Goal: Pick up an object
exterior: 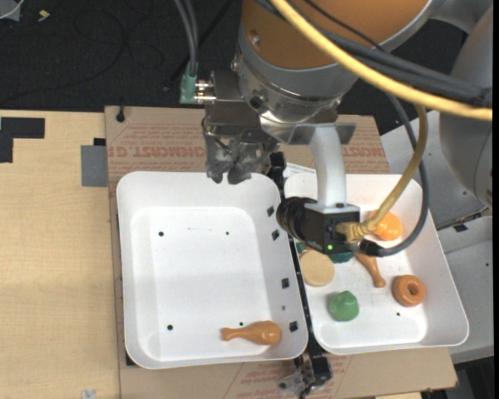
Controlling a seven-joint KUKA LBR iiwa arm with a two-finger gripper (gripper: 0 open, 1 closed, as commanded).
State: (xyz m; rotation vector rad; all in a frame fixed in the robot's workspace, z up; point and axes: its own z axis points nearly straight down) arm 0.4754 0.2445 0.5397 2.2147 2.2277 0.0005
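Two shallow white bins sit side by side on the tan surface (41, 223), and the middle rim (280, 260) where they meet serves as the marker for everything else.

Left of that rim lies the left bin (191, 256). The claw (233, 166) hangs over this bin's far edge, left of the rim's far end and raised off the floor. How far it is open I cannot tell from this slant, and nothing shows caught in it. Just left of the rim's near end, a tan drumstick (251, 332) lies flat on the bin floor.

Right of the rim is the right bin (382, 327). A pale disc (318, 271) lies just beside the rim, with a green lump (343, 306) near it, a little farther right. Farther right again are a brown stick (371, 270), an orange ball (389, 226) and a doughnut (410, 290), the last one well apart from the rim.

By my reading the step in hand is the approach, with no grasp made yet. The drumstick looks the likeliest target, being alone on the claw's side of the rim. The next move would call for travel toward the rim's near end, lining up across the drumstick's narrow neck, then a straight descent before closing.
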